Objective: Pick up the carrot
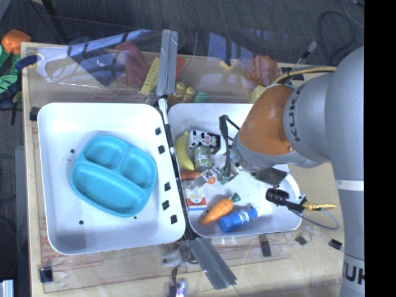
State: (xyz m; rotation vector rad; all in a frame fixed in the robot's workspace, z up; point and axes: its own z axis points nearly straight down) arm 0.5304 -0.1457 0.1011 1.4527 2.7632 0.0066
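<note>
The carrot, orange with a small green top, lies in the right bin near its front edge, tilted, its leafy end pointing up and right. My gripper hangs low over the middle of that bin, above and slightly behind the carrot, in among a cluster of small items. The carrot lies on the bin floor, apart from the gripper. The grey arm with its orange band covers the bin's right half.
A blue bottle lies right beside the carrot. A banana, a green jar and a black-and-white box crowd the right bin's left side. A blue divided tray sits in the left bin.
</note>
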